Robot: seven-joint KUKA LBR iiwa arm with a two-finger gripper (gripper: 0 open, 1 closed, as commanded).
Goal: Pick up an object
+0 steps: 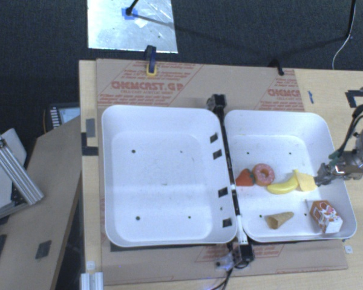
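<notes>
Left bin (pixel 163 174) sitting bare, giving wide room. Right bin (pixel 278 132) crowding banana (pixel 282 187), donut (pixel 264 174), box (pixel 325 216) toward right rim. Gripper (pixel 322 177) hovering there, touching yellow wedge (pixel 304 181); grip state unclear, cannot tell.

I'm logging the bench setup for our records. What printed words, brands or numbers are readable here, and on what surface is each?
"CHEMCAST GP", red print, reads on the brown sheet under the bins, behind the left bin.
The same red print repeats behind the right bin, too cropped and faint to read for certain.
The red and white box in the right bin carries markings too small to read.
</notes>
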